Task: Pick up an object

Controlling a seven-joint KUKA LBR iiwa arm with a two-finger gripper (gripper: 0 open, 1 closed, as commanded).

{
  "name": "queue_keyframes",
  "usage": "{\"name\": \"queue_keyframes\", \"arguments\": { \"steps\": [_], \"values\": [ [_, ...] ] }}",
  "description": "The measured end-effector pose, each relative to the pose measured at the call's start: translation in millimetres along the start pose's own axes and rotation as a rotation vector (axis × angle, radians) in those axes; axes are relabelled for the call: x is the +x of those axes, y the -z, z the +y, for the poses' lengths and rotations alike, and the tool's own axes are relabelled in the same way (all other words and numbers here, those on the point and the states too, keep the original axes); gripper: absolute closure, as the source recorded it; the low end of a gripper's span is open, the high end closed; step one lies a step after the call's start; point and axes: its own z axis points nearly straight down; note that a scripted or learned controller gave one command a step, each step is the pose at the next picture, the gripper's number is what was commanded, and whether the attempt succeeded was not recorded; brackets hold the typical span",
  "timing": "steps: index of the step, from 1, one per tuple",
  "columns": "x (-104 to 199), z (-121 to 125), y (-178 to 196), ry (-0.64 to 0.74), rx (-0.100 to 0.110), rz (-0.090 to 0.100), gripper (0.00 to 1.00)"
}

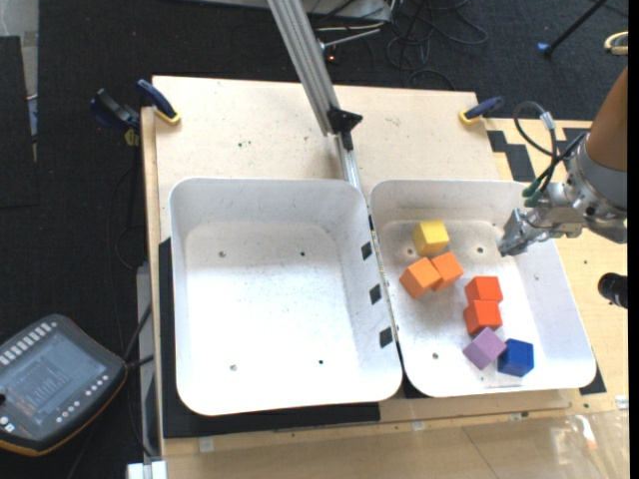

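The right bin (559, 317) holds several blocks. A yellow cube (432, 236) lies toward the back, with two orange cubes (431, 273) touching just in front of it. Two red-orange cubes (483, 302) sit one behind the other further right. A purple cube (485, 347) and a blue cube (516, 357) rest near the front rim. My gripper (516, 239) hangs over the right bin's back right part, right of the yellow cube and above the red-orange pair. Nothing shows between its fingers.
The left bin (200, 218) stands beside the right one on a wooden board (250, 128). A metal pole (305, 53) slants in from the top to the bins' shared rim. Clamps (160, 103) sit at the board's back corners. A teach pendant (50, 382) lies at lower left.
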Motion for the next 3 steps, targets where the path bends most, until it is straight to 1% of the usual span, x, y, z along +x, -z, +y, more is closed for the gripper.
{"name": "queue_keyframes", "arguments": {
  "steps": [2, 3],
  "values": [
    [110.5, 39.4, 1.3, 0.001, 0.0, 0.001, 1.0],
    [150.1, 63.8, -9.5, 0.0, 0.001, 0.0, 1.0]
  ]
}}
